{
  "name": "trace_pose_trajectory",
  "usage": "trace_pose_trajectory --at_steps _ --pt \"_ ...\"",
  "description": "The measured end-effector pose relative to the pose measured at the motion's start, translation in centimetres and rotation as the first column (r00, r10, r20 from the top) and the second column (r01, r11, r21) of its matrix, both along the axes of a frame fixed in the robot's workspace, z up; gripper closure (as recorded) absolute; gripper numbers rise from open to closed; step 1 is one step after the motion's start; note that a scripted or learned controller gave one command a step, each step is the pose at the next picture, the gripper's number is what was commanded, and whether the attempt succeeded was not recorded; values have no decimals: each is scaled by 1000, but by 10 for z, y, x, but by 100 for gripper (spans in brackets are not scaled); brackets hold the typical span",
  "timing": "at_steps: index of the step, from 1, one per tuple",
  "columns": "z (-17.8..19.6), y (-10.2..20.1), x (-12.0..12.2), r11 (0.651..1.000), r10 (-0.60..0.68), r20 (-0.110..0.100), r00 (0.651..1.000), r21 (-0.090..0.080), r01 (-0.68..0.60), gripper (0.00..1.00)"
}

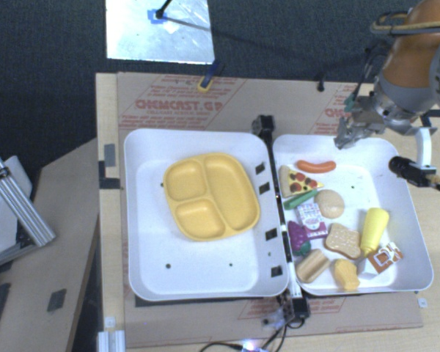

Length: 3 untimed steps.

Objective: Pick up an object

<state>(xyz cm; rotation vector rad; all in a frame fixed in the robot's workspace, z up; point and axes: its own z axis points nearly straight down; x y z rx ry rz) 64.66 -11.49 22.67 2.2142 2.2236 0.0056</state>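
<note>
You've got red print on the cardboard (pixel 183 101) under the bins that seems to read "OHMCAST", the rest too blurred to make out. Your gripper (pixel 346 139) hangs at the right bin's (pixel 418 259) far rim with nothing between its fingers, though whether they're apart or together I cannot tell. Below it the toys crowd close: sausage (pixel 316 166) nearest, pizza slice (pixel 295 182), yellow bottle (pixel 375 228), toast (pixel 342 240) and bun (pixel 312 265), while the yellow tray (pixel 210 196) sits alone in the left bin (pixel 143 218).
</note>
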Motion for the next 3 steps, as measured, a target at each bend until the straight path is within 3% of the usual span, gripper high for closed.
trace_pose_trajectory --at_steps 3 --pt "-17 136 -64 1000 3 -6 1000 1 -3 100"
